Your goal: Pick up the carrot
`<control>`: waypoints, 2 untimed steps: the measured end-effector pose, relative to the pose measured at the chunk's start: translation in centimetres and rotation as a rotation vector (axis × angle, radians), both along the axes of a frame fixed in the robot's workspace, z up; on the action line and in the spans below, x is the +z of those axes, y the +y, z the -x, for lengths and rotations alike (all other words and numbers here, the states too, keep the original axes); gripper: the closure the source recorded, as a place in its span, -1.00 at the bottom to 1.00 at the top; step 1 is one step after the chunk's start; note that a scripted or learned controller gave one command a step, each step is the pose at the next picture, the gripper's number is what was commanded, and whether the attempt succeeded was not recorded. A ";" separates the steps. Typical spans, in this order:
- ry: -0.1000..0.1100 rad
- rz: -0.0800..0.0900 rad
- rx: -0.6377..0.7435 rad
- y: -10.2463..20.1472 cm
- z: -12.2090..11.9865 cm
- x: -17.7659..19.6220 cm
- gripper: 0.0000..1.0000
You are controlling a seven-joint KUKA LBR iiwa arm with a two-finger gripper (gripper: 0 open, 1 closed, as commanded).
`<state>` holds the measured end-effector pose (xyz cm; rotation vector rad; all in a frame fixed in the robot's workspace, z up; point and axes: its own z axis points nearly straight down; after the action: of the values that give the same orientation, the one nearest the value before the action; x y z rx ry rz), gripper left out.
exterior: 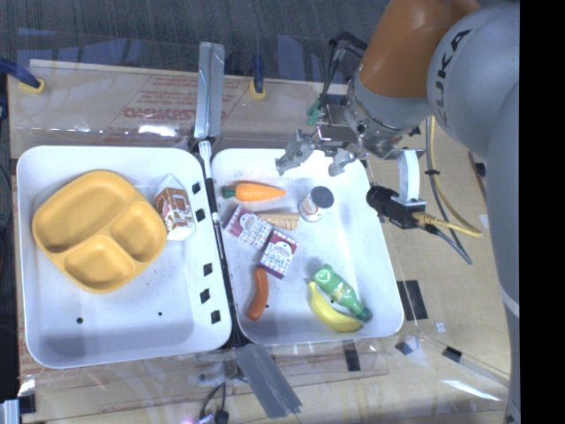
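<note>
One carrot (257, 192) lies in the right bin (381, 263), far-left corner, long axis running left-right. My gripper (320, 154) hovers just right and beyond it, fingers spread, holding nothing.

carrot (257, 192) orange | tray (97, 229) yellow | banana (330, 313) yellow | bottle (341, 293) green

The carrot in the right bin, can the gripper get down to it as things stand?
Probably yes. The carrot lies uncovered near the right bin's top-left corner, with the gripper open above and to its right. The bin wall and the ice cream cone sit close by, which could crowd the fingers.
</note>
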<state>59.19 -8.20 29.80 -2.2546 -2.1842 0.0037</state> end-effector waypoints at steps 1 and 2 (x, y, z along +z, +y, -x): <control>0.000 0.000 0.000 0.0 0.0 0.0 -1.00; 0.000 0.000 0.000 0.0 0.0 0.0 -1.00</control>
<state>59.19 -8.21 29.80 -2.2550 -2.1839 0.0038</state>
